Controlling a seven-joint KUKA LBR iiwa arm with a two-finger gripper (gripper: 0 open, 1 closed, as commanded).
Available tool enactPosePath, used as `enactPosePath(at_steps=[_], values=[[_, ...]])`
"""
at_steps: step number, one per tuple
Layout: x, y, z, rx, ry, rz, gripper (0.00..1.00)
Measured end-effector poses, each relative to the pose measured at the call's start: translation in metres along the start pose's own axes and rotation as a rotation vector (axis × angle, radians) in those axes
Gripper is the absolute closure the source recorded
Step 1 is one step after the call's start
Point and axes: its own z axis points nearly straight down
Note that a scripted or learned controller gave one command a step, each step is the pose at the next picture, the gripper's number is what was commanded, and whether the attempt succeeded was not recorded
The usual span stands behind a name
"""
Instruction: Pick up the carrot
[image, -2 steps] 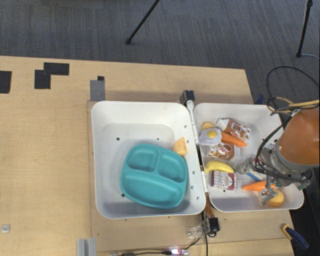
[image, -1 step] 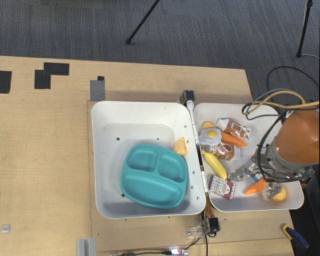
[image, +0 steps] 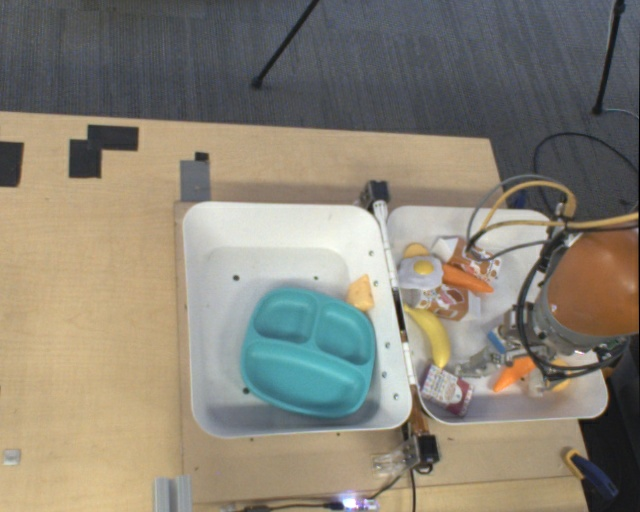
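Carrot is seen lying at a slant in the upper part of the right bin, resting against a small package just beside a fried-egg toy. The end effector is set low near the bin's lower edge, well apart from it, beside a small orange piece whose identity cannot be told. Whether anything is gripped cannot be told, the wrist hiding that area. A banana lies between. The left bin holds a teal tray.
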Motion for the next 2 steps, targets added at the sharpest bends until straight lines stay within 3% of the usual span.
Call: enactPosePath(at_steps=[1, 2], values=[[-0.005, -0.009, -0.006, 0.04, -0.003, -0.373, 0.0], [0.001, 0.001, 0.001, -0.006, 0.0, -0.629, 0.0]])
